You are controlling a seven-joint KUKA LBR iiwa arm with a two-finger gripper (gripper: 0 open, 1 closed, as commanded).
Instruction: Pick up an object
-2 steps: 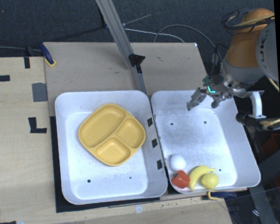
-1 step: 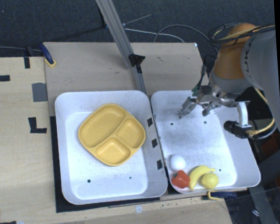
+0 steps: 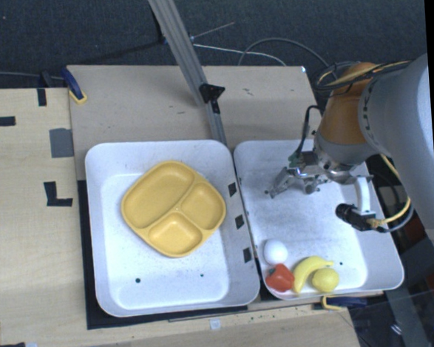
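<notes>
Where wooden bench (image 3: 29, 241) bears two white bins (image 3: 114, 287), pincer (image 3: 295, 182) hangs spread over right bin, pinching nothing.

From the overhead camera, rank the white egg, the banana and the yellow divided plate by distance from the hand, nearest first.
Hand is over the right bin.
1. White egg, right bin, near-left corner.
2. Banana, right bin, along the near edge.
3. Yellow divided plate, left bin.
</notes>
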